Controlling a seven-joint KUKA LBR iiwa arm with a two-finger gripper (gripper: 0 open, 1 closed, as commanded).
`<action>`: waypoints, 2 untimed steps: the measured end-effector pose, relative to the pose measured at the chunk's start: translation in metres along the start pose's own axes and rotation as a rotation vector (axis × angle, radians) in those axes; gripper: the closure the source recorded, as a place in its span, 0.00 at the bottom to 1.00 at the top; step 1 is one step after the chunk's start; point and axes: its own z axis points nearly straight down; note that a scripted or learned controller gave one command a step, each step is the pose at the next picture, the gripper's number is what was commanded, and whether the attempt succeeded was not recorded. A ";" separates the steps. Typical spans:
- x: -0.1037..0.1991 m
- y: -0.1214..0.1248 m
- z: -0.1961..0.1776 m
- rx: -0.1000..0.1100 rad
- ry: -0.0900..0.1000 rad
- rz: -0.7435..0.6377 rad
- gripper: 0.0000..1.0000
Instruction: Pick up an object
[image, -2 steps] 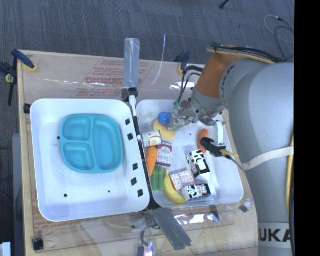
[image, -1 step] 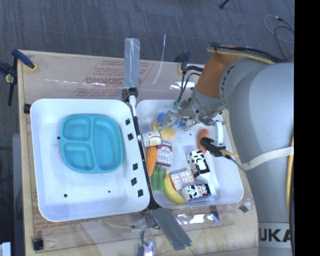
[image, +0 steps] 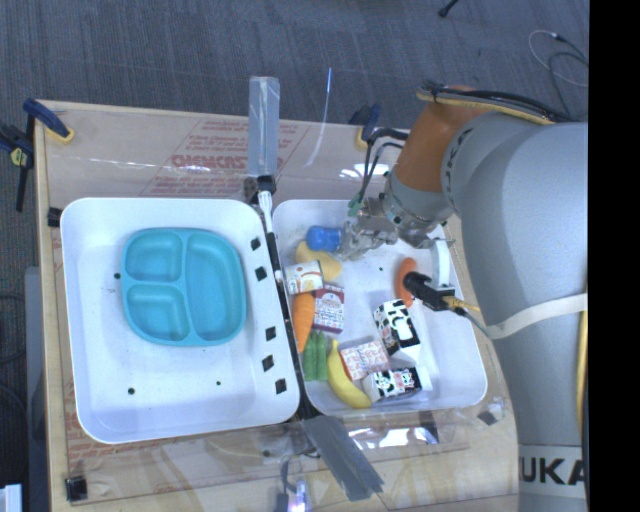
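Note:
My gripper (image: 358, 240) reaches down into the back of the right bin (image: 462, 345), just right of a small blue object (image: 322, 238). A pale yellow fruit (image: 320, 262) lies just in front of the blue object. Nothing shows in the gripper's grasp. Further forward lie an orange carrot (image: 302, 318), a red-and-white carton (image: 328, 308), a banana (image: 343, 385) and two black-and-white cartons (image: 397, 325). A second orange piece (image: 404, 276) lies to the gripper's right, partly behind a black part of the arm.
The left bin (image: 90, 380) holds a blue divided plate (image: 185, 285). The grey arm (image: 510, 220) covers the right bin's back right corner. A green vegetable (image: 316, 355) and another small carton (image: 363, 358) crowd the bin's front.

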 end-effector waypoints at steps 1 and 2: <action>0.000 0.000 0.000 0.000 0.000 -0.001 0.00; 0.001 0.001 0.009 0.006 -0.001 0.049 0.00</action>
